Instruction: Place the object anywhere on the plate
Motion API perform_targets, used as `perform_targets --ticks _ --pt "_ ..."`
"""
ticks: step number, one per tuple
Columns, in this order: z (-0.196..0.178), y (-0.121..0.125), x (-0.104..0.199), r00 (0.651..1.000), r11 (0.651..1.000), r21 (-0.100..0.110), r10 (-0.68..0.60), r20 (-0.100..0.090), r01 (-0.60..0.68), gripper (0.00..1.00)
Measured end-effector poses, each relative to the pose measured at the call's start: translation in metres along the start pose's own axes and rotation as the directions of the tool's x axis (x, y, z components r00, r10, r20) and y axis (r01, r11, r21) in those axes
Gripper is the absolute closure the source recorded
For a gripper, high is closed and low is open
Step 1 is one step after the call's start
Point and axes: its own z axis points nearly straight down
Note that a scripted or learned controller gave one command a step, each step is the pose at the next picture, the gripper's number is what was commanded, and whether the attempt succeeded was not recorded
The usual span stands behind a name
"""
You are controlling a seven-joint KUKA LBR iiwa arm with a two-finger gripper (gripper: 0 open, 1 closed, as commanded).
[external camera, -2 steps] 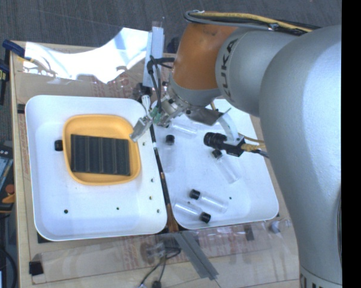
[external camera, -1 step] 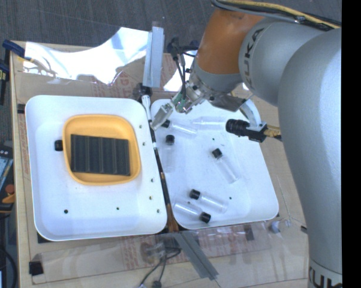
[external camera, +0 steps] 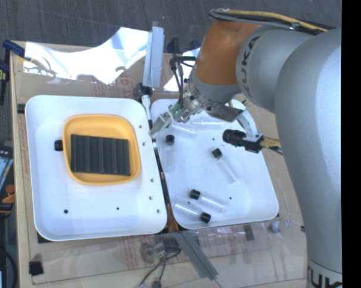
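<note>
1. Camera view: the grey arm reaches in from 3 o'clock, with its gripper low over the right bin at that bin's 11 o'clock corner.
2. Whether the gripper is clenched or released, I cannot tell.
3. Small clear tubes with black caps lie scattered across the right bin.
4. A yellow plate sits in the left bin, bearing a dark ribbed block; a small black piece lies just beside the plate at 9 o'clock.

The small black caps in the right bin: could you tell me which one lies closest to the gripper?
The cap at the bin's upper left, just below the gripper. The others lie farther off, mid-bin and near the bottom edge.
</note>
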Motion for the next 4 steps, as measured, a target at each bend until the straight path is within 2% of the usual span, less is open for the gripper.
perform_targets --ticks 1,2,3,4 --pt "-0.052 0.018 -0.035 0.998 0.998 -0.002 -0.069 0.001 0.069 0.0" --pt "-0.01 -0.016 -0.058 0.999 0.999 0.0 -0.042 0.0 0.042 0.0" --pt "-0.04 -0.002 -0.017 0.967 0.967 -0.002 -0.257 0.001 0.257 0.0" --pt "-0.04 -0.003 -0.017 0.967 0.967 -0.001 -0.257 0.001 0.257 0.0"
